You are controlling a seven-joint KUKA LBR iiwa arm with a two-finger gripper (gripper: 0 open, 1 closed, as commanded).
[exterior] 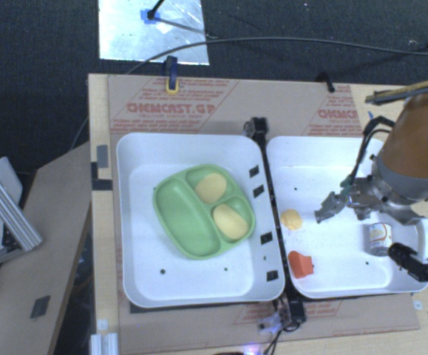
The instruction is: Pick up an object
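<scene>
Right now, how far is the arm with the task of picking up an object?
Done: the arm has reached into the right bin, with its gripper low over the floor. In hand: nothing is seen between the fingers; whether they are open or shut is unclear. Left: the grasp and lift. The yellow object, the red object and the small can all lie on the bin floor.

Even, soft overhead light; white bins point(199, 287) bright, slightly washed. Glare on foil sheet point(154, 21) at top. Faint shadows. Overall mild blur, low resolution.
</scene>
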